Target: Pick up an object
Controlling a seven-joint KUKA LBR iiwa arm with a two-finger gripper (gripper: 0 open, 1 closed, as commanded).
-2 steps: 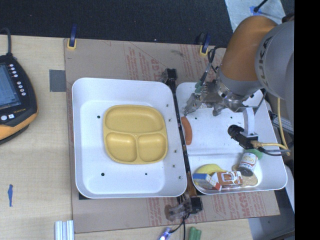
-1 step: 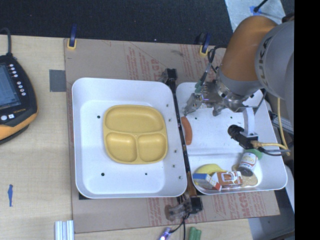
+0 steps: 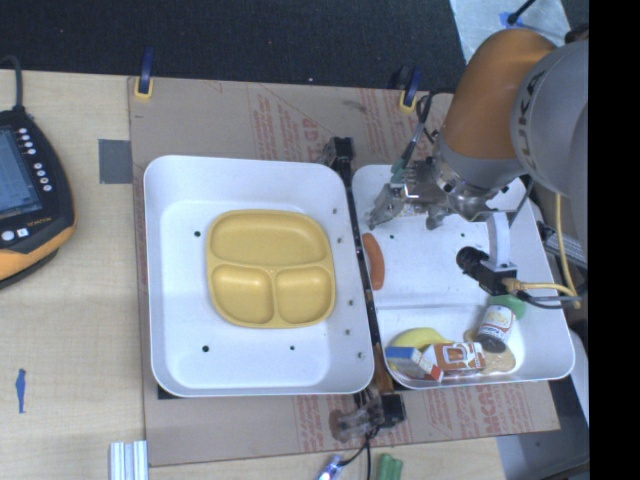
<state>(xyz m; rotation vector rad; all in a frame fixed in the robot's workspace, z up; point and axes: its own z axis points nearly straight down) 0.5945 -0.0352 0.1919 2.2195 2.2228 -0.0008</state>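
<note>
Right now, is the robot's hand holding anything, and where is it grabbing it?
Nothing seems to be held. The hand hangs over the upper left part of the right bin, with nothing seen between its fingers. The hot dog lies below it, untouched.

The bench (image 3: 80,368) is pale wood, and a brown cardboard sheet (image 3: 250,108) printed with faded red lettering covers its middle. Two shallow white bins sit side by side on the cardboard, touching along their inner edges: the left bin (image 3: 170,268) and the right bin (image 3: 540,298). Blue-and-yellow clamps (image 3: 144,76) pin the sheet's far edge. On the bare wood at far left lies an orange-and-black control pendant (image 3: 25,203), with a grey tape patch (image 3: 114,160) just beside the cardboard's left edge.
</note>
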